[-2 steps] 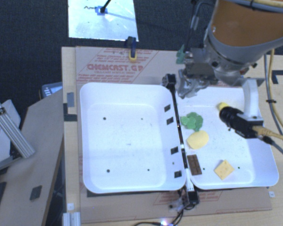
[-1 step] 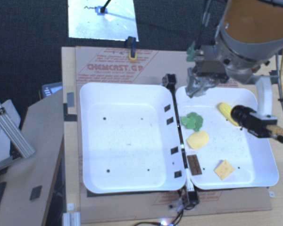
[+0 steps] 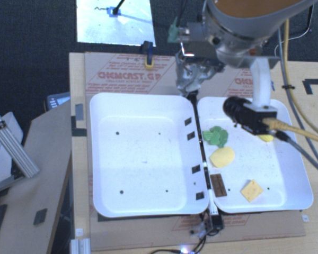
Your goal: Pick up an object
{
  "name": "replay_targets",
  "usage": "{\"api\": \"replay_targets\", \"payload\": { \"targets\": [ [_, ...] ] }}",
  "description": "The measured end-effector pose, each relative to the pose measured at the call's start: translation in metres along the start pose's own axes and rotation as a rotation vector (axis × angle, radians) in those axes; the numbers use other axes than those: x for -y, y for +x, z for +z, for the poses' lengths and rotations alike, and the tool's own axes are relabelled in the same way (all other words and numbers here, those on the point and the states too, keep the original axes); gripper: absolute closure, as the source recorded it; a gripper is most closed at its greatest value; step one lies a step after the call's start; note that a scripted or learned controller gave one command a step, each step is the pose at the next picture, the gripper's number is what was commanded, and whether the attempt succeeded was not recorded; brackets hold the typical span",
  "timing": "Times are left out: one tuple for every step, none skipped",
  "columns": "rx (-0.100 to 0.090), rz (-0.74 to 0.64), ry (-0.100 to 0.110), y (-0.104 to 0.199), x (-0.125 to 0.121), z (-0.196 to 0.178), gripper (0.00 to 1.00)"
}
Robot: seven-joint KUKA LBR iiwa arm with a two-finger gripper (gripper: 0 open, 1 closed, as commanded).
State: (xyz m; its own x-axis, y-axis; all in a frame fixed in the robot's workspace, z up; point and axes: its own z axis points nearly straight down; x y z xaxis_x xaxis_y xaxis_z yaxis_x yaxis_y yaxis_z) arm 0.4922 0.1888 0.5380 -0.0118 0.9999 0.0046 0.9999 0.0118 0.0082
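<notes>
While up by the far rim | gripper [image 3: 191, 87]: grip can't tell | green toy [image 3: 216, 136]: nearest, lower right | go down-right

You're looking at a KUKA arm [image 3: 254, 9] w/ a broad grey shell and an orange band on top, upper right. Below it sits a metal wrist block w/ a small green part [image 3: 173, 33] on its left side. Thin dark cables run up from there. The gripper [image 3: 191, 83] is silvery metal, narrowing downward to a dark tip. You'll also see a white post [image 3: 261, 83] carrying a black cylindrical unit [image 3: 246, 116], prob. a sensor or camera; yellow and grey cables trail off it to the right.
</notes>
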Motion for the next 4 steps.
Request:
{"api": "replay_targets", "payload": {
  "targets": [
    [0.005,0.016,0.007,-0.072,0.007,0.003,1.00],
    [0.006,0.018,0.008,-0.147,0.008,0.034,1.00],
    [0.005,0.013,0.002,-0.173,0.001,0.000,1.00],
    [0.006,0.016,0.006,-0.235,0.009,0.021,1.00]
  ]
}}
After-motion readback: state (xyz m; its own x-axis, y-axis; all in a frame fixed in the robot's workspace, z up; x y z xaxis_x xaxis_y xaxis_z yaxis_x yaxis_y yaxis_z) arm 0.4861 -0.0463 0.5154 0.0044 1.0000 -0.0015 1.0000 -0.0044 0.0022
